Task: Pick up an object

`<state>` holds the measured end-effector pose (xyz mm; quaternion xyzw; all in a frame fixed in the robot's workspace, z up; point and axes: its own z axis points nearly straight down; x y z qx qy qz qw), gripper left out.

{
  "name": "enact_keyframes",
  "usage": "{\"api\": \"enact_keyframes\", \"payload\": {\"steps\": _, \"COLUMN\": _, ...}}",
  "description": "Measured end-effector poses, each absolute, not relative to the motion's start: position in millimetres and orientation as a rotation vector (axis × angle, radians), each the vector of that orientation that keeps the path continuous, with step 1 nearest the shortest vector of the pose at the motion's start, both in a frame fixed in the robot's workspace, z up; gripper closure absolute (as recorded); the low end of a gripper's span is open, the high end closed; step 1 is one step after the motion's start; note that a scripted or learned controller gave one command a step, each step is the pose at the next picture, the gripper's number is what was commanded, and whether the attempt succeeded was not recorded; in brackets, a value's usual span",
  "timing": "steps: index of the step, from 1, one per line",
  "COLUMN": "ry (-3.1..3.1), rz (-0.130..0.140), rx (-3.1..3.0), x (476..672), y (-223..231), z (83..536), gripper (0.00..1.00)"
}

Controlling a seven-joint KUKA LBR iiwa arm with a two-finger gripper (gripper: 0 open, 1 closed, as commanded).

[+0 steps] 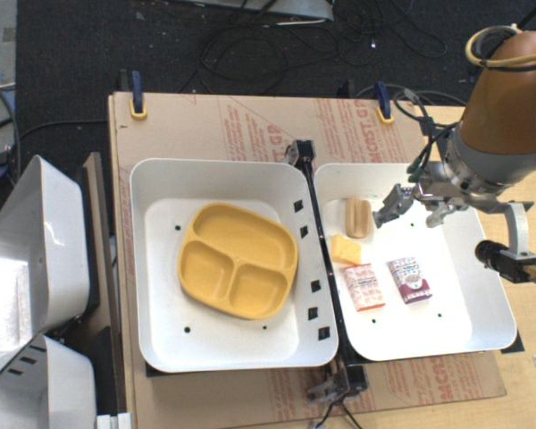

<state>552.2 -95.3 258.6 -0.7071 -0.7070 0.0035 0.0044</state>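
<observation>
The right bin (482,329) holds a tan bread roll (357,217) at its upper left and a yellow cheese wedge (346,249) just below it. A red-and-white packet (364,287) and a maroon packet (409,280) lie side by side near the middle. My gripper (417,209) hangs over the upper middle of this bin, to the right of the roll and above the maroon packet. It is open, with nothing between its fingers.
A yellow divided plate (238,259) lies in the left bin (152,329). A black divider (320,248) runs between the two bins. The grey arm with its orange band (509,70) comes in from the upper right. White boxes (31,257) stand left of the bench.
</observation>
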Motion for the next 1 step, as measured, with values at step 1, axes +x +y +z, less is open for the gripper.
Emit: {"api": "enact_keyframes", "payload": {"steps": 1, "ry": -2.223, "rz": 0.001, "rx": -2.219, "x": 554.2, "y": -95.3, "z": 264.0, "gripper": 0.00}}
